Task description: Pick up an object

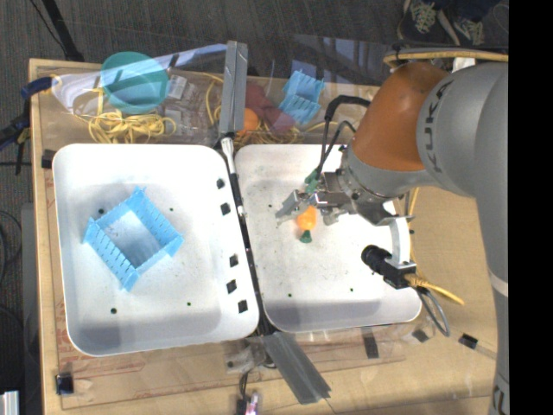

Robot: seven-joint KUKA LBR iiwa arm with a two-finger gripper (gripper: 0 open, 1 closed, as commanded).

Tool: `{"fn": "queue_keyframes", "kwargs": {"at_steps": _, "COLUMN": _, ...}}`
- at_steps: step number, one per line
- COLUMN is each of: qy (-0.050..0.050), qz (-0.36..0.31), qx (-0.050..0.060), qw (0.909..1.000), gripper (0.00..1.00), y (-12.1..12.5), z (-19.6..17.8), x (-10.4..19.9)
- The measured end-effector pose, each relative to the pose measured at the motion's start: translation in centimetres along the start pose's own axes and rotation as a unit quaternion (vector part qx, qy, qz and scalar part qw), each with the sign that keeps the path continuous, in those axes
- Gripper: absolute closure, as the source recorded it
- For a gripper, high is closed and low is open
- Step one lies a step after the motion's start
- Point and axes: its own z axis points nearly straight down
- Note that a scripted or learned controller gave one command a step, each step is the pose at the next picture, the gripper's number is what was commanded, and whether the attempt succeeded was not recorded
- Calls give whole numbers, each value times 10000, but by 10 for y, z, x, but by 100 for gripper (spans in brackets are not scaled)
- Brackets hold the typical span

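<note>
Over the right bin (285,305), the pincer (304,210) pinches an orange object (306,220).

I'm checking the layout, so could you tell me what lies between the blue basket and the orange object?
In the camera view, between the blue basket and the orange object runs the bins' divider.

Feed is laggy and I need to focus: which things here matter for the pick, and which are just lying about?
Part of the job:
- claw, over the right bin
- small orange and green object, just below the claw

Lying about:
- blue basket in the left bin
- teal bowl, yellow cord and blue comb-like piece behind the bins
</note>
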Motion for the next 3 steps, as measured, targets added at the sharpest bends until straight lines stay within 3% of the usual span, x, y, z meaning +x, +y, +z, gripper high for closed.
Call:
{"fn": "queue_keyframes", "kwargs": {"at_steps": 1, "qy": -6, "qz": 282, "qx": -2, "qw": 9996, "gripper": 0, "y": 60, "z": 82, "x": -40}}
{"fn": "queue_keyframes", "kwargs": {"at_steps": 2, "qy": -5, "qz": 246, "qx": -5, "qw": 9997, "gripper": 0, "y": 67, "z": 116, "x": -66}}
{"fn": "queue_keyframes", "kwargs": {"at_steps": 3, "qy": 0, "qz": 223, "qx": 3, "qw": 9998, "gripper": 100, "y": 67, "z": 105, "x": -65}}
